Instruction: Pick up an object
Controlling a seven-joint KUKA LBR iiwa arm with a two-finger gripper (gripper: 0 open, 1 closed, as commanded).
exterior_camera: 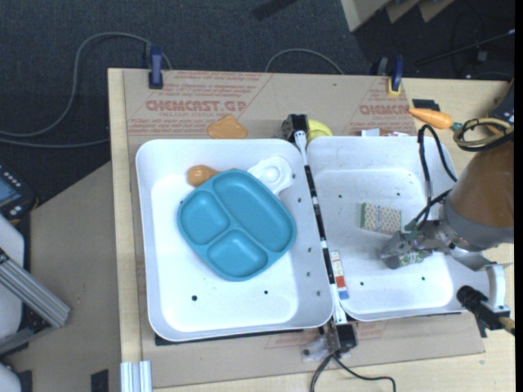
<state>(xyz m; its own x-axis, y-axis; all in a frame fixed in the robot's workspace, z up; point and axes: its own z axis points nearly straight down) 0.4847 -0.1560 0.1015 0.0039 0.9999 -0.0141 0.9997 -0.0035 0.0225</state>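
Note:
My gripper [400, 251] is low inside the right bin [368, 296], near its right side, with the grey arm and orange band [490, 198] rising behind it. A small patterned greenish pad [380, 216] lies on the bin floor just up and left of the gripper, apart from it. I see nothing held. In the left bin [163, 292] a blue divided plate [236, 223] lies at a slant. A white cup-like piece [271, 172] sits at its upper right edge and a small orange object [199, 174] at its upper left.
Outside the bins, on the board behind them, lie an orange lump [226, 126], a yellow item [317, 129] and an orange carrot-like piece [433, 118]. Blue clamps [155, 64] hold the board's back edge. Cables [478, 131] loop near the arm.

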